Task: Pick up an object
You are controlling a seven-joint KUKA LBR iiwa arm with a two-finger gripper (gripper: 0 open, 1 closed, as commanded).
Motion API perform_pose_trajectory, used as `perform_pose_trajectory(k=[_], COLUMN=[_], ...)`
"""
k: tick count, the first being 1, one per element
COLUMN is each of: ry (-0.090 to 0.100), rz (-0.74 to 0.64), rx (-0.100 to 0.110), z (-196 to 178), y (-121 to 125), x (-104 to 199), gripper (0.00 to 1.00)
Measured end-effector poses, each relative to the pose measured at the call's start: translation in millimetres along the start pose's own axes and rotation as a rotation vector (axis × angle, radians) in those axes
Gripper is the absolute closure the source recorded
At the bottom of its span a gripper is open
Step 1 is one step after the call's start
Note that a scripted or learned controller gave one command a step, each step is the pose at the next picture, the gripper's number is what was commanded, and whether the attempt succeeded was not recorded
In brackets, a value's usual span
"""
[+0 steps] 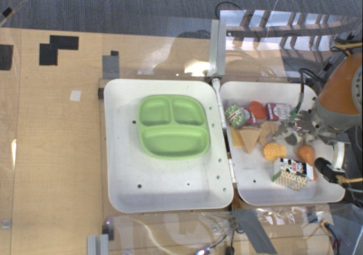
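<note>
Grey pincer (294, 130) low over right bin (249, 188) clutter, partly hidden by arm (340, 97); its opening impossible to tell.

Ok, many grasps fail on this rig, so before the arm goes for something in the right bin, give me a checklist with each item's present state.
1. Gripper over the right bin: ok.
2. Finger opening: cannot tell, metal parts blur together.
3. Something already between the fingers: cannot tell.
4. Targets nearby: ok, orange ball and yellow corn piece lie just below the gripper.
5. Crowding: not ok, items lie close together near the gripper.
6. Green divided plate sits apart in the left bin: ok.
</note>
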State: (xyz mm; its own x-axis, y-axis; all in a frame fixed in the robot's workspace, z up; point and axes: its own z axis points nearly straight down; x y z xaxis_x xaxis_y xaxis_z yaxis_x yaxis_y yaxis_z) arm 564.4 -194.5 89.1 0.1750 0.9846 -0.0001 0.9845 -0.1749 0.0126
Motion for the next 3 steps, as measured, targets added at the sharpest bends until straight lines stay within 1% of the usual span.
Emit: perform_pose_trajectory(k=[1, 2, 3], ry=[0.003, -0.002, -0.002], rz=[-0.002, 0.369, 0.369], rx=[-0.005, 0.01, 0.01], z=[-12, -16, -16], y=[2, 34, 34], x=[2, 53, 53], gripper=[1.0, 1.0, 0.0])
